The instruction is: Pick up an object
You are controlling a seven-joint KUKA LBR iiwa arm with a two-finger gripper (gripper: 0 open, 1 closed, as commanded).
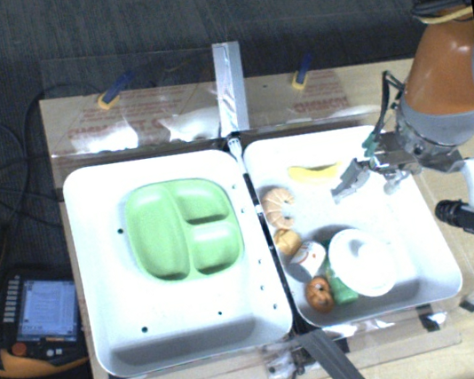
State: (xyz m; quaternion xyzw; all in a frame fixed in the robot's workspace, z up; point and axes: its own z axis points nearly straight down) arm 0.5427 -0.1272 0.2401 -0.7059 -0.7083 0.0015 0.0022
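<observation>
Right bin (423, 225) crowded; left roomier.

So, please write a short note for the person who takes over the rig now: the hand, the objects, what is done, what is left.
Hand: over the right bin, upper right part, open, holding nothing.
Right bin objects: yellow banana near the back wall, just left of the hand; pale shell-like toy and small brown items along the left wall; white bowl at the front; reddish apple-like toy beside it.
Left bin: green divided plate.
Done: nothing lifted yet.
Left: lower the hand on one object, probably the banana, close and lift.
</observation>
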